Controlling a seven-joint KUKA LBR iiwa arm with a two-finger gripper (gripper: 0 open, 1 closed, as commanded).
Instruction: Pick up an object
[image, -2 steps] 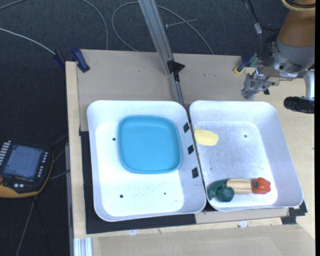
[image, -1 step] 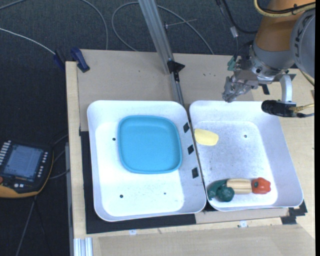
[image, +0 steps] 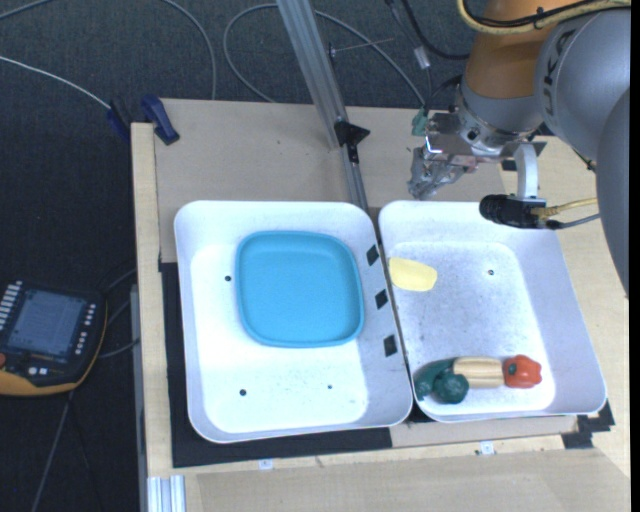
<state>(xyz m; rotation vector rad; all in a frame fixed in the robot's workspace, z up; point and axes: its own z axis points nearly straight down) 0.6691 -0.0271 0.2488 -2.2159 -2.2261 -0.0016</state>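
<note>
My gripper (image: 432, 182) hangs above the far rim of the right bin (image: 560, 300), near its back left corner, with nothing visible between its fingers. A pale yellow piece (image: 412, 274) lies in that bin close to the left wall, below the gripper. Along the front wall of the same bin lie a dark green item (image: 442, 384), a tan bun-like piece (image: 478, 372) and a red tomato-like item (image: 522, 371), side by side.
The left bin (image: 200, 330) holds a blue square plate (image: 300, 288). A metal pole (image: 320, 80) slants down between the bins at the back. A handheld pendant (image: 45, 335) lies off the bench at far left. Cables run behind the bench.
</note>
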